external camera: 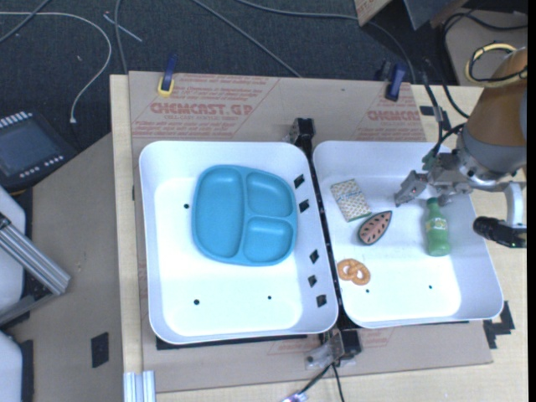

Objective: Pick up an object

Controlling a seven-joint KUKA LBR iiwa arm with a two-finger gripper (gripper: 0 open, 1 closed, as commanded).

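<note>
Tool [429,187] low, arm from right

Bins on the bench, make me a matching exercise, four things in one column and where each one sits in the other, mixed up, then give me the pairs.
Things:
1. blue divided plate
2. green bottle
3. pretzel
4. patterned square packet

Places:
A. right bin, near its front left corner
B. right bin, right side, just below the gripper
C. left bin, upper middle
D. right bin, upper left, just above the brown oval piece

Pairs: 1-C, 2-B, 3-A, 4-D
</note>
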